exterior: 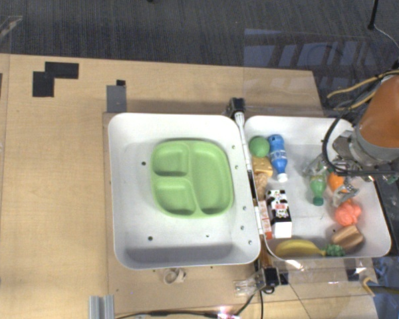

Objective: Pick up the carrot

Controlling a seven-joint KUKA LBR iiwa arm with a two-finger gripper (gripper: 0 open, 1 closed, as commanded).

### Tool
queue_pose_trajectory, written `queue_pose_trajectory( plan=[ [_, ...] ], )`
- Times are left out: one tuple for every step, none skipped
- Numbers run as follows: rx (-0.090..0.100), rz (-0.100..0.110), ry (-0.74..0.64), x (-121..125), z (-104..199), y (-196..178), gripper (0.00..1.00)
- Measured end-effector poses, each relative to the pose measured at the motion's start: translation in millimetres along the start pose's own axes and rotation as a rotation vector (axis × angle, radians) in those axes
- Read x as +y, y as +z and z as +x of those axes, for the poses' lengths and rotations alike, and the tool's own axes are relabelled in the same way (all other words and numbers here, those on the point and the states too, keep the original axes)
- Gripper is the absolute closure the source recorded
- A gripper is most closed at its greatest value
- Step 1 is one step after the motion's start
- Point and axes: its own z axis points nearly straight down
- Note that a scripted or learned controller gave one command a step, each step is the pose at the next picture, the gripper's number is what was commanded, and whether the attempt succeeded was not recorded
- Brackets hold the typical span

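Dark carpet lies beyond the wooden bench (46,198), which bears 2 white bins. In the left bin (130,244) sits a green divided plate (189,177). The right bin (379,238) holds a green ball (258,146), a blue bottle (276,153), a black-and-white carton (278,210), a banana (298,247), a green bottle (317,189), a pink lumpy toy (348,213) and a brown piece (346,236). The gripper (337,180) hangs over the right side of that bin, its fingers closed around the orange carrot (336,179), just above the pink toy.
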Motion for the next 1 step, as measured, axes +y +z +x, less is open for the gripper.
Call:
queue_pose_trajectory(
  plan=[
    [0.000, 0.001, 0.129, -0.4, 1.8, -0.1, 0.00]
  ],
)
